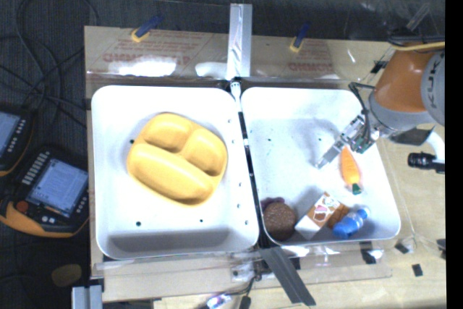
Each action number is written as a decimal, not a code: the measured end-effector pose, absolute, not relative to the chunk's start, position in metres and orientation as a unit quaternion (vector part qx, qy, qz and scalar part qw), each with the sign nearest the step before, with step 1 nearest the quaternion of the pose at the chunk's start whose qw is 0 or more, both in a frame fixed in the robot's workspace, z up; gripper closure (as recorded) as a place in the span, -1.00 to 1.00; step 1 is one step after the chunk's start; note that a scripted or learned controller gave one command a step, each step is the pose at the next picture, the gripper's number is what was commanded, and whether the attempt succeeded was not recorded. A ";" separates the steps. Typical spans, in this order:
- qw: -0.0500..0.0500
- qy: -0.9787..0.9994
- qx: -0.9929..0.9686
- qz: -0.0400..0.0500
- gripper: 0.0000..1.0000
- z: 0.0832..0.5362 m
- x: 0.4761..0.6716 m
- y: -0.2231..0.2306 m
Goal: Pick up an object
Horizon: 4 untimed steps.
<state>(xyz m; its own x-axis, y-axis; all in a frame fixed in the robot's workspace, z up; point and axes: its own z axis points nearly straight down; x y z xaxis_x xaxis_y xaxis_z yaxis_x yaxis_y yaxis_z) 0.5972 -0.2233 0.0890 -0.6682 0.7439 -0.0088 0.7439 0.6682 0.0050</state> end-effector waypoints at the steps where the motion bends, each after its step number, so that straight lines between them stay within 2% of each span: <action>1: 0.008 0.913 0.407 0.003 1.00 0.100 0.600 -0.222; 2: 0.000 0.905 0.425 0.000 1.00 0.191 0.545 -0.156; 3: 0.000 0.827 0.562 -0.001 1.00 0.224 0.613 -0.163; 4: 0.001 0.827 0.562 -0.001 -1.00 0.224 0.613 -0.163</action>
